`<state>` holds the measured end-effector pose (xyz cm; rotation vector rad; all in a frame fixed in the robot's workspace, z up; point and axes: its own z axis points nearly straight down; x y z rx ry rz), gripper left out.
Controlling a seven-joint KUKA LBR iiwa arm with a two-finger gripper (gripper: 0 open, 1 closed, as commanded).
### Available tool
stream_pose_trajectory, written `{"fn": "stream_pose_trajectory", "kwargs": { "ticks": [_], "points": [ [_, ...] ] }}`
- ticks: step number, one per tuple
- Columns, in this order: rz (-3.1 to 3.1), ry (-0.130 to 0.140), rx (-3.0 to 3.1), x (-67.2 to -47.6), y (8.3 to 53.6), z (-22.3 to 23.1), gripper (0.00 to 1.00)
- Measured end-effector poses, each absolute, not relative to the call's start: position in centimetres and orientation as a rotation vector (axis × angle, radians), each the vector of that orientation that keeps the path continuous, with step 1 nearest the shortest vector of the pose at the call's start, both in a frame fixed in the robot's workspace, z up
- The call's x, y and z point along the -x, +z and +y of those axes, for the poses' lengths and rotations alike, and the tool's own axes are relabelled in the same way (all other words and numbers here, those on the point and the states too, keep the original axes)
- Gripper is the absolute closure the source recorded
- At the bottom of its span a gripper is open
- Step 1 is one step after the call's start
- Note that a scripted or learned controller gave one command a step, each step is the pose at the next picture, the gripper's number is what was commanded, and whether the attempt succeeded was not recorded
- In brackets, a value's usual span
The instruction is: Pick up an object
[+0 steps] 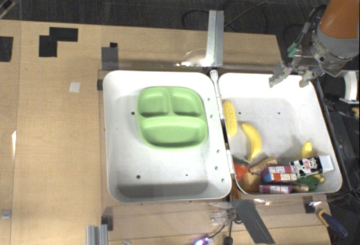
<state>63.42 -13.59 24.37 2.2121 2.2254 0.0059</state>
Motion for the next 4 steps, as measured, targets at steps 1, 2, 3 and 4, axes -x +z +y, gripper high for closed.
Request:
{"fn": "stream_pose_trajectory", "kwargs": {
  "ticks": [1, 2, 3, 4],
  "points": [
    [2.229, 0.003, -2.212, -61.0, 12.0, -9.3, 0.00],
    [2.215, 0.017, -2.213, -55.6, 9.1, -9.9, 0.00],
    [2.215, 0.029, -2.209, -55.9, 10.3, -9.7, 1.00],
    [2.158, 0.007, -2.278, -59.6, 19.9, -4.7, 1.00]
  ]
}}
